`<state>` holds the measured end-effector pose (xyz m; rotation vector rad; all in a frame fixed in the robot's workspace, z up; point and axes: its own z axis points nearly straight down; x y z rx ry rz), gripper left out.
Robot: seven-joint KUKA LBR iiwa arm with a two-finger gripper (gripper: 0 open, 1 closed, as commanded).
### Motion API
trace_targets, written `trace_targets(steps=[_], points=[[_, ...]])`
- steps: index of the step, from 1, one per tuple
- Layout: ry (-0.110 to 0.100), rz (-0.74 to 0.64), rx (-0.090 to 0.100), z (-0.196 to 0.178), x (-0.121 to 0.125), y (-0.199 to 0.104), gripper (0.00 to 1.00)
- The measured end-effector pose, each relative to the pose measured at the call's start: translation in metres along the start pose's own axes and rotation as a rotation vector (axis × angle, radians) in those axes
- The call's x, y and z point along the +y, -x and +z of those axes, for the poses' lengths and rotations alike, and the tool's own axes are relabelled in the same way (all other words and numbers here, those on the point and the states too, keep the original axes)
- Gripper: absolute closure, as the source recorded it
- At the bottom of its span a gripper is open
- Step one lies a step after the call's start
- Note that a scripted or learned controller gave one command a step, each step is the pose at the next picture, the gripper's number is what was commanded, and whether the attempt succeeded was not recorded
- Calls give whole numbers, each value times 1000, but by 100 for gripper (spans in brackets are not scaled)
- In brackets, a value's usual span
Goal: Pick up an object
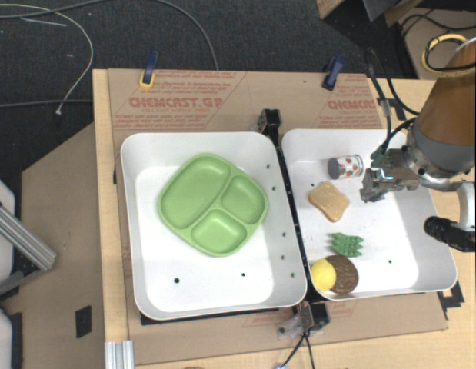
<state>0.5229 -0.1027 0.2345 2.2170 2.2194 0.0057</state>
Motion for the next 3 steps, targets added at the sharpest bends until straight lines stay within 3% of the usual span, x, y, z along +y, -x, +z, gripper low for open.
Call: trace_targets(steps=[1, 3], points=[[-5, -4, 2, 11, 15, -50, 100], [-3, -5, 3, -6, 50, -147, 100]])
